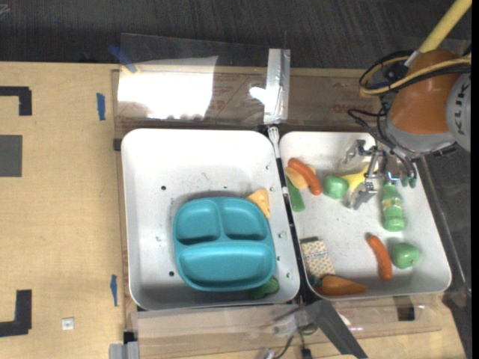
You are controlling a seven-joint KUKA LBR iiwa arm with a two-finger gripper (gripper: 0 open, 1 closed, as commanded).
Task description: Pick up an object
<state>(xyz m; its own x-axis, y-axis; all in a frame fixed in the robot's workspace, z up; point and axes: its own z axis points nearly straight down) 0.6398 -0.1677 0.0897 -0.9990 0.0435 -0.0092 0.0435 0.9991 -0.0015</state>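
Observation:
My gripper (pixel 364 175) hangs low over the back of the right bin (pixel 434 275), under the grey arm with its orange band (pixel 420 103). A small yellow piece (pixel 353 182) and a light green round piece (pixel 334 187) lie just left of it. A green ribbed piece (pixel 391 206) lies just to its right. Further left, by the bin's wall, lie an orange-red carrot shape (pixel 303 175) and a green stick (pixel 296 197).
Toward the front of the right bin lie a red-orange pepper (pixel 379 256), a green ball (pixel 405 255), an orange carrot (pixel 341 284) and a checked cracker (pixel 316 255). The left bin (pixel 142 200) holds a teal divided plate (pixel 223 243), a yellow wedge (pixel 260 200) and a green bit (pixel 266 288).

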